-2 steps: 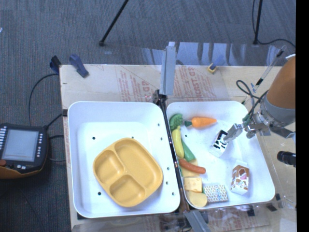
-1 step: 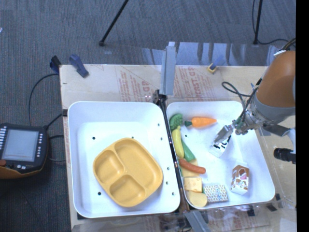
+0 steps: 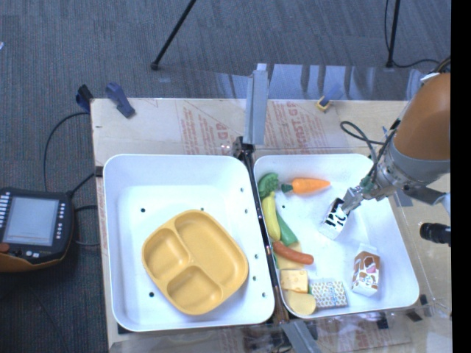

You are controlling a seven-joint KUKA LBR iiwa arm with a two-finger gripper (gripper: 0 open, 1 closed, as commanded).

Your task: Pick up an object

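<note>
Over the right bin (image 3: 401,234), we see the tool (image 3: 352,201) touching a small black-and-white carton (image 3: 335,219); we cannot tell whether it grips. Probably light and stiff, it suits a pinch across its flat sides.

One fixed camera looks down, slanted, on both bins (image 3: 118,197).

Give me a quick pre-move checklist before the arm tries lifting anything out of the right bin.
1. Gripper over the right bin: ok.
2. Target under it: the black-and-white carton lies just beside the fingertips: ok.
3. Carton seated between the fingers: cannot tell.
4. Room around the carton: no item touching it; carrot and brown carton sit apart: ok.
5. Crowding on the bin's left side: banana, sausage and cheese are packed close: not ok for grasping there.
6. Yellow tray in the left bin, clear of the arm's path: ok.
</note>
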